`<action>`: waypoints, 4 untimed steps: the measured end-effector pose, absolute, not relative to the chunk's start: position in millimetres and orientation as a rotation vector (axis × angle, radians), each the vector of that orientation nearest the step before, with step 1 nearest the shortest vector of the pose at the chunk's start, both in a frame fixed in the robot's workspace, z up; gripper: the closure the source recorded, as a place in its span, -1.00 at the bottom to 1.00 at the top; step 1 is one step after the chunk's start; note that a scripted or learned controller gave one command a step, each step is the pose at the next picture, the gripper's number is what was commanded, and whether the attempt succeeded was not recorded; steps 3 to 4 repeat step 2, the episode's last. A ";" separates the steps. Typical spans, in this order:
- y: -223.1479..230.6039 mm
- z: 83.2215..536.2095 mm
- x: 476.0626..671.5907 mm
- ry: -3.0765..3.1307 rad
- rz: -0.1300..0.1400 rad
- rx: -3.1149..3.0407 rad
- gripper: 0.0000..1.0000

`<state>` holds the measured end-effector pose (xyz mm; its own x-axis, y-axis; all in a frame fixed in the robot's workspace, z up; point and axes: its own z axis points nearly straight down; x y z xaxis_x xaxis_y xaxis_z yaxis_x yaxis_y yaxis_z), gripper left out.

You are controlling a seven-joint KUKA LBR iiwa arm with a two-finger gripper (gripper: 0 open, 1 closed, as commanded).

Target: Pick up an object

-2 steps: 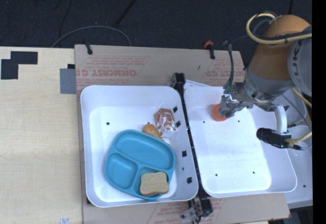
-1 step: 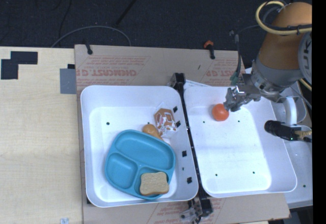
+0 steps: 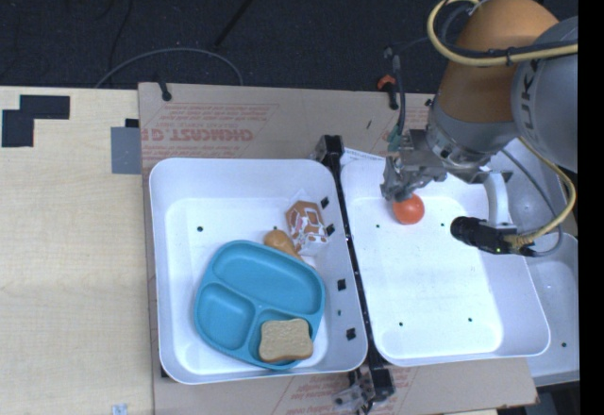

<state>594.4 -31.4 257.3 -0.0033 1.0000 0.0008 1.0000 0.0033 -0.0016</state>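
bench (image 3: 66,243): pale wood | floor: dark, cables | tool (image 3: 404,189): over orange ball (image 3: 409,209), right bin (image 3: 528,319); grip unclear

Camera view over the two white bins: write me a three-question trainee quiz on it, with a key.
1. True or false: the slice of toast lies in a compartment of the blue divided plastic tray.
2. Which bin holds the small round orange-red ball: A) the left white bin, B) the right white bin, C) neither?
3. Fill in: the grey two-finger gripper is right above the ____.

Key
1. True; it sits in the tray's near right compartment.
2. B; near that bin's far left corner.
3. Ball; whether it is gripped cannot be told.
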 end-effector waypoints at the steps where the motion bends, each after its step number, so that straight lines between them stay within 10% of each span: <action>1: 21.2 254.7 603.7 -2.224 0.001 -2.216 1.00; 4: 67.8 249.3 591.8 -2.222 0.006 -2.216 1.00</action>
